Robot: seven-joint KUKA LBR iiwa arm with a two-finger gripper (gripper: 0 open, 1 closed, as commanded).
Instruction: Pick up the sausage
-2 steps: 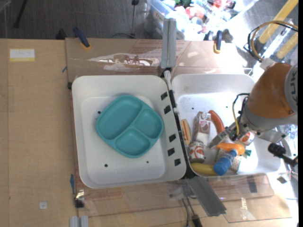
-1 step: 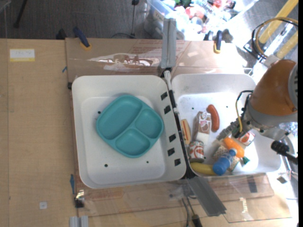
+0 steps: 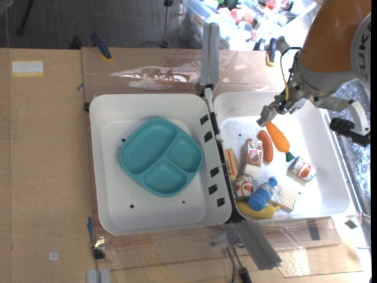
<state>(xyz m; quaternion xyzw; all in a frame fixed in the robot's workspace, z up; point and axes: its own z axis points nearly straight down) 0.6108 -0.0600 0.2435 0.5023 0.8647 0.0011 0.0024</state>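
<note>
The sausage (image 3: pixel 267 145) lies in the right bin (image 3: pixel 336 187), toward its middle, a short reddish-orange link lying roughly lengthwise from top to bottom of the view. Just to its right, touching or nearly so, is a carrot (image 3: pixel 278 137), brighter orange with a small green tip pointing down and right. On the sausage's left stands a small brown and white carton (image 3: pixel 254 152).

The end effector (image 3: pixel 266 118) sits just above the carrot's upper end, close to the sausage but not on it; whether its fingers are spread or closed I cannot tell (they blur into a grey mass). Nothing shows between them.

Lower in the same bin lie a red and white can (image 3: pixel 302 168), a hot dog in a bun (image 3: pixel 231 163) by the left wall, a blue bottle (image 3: pixel 261 196), a banana (image 3: pixel 259 210) and a checked packet (image 3: pixel 284 197), all bunched near the front.

The left bin (image 3: pixel 112 217) holds a teal divided plate (image 3: pixel 161 155), set at a slant. Both bins rest on the tan tabletop (image 3: pixel 41 170).
</note>
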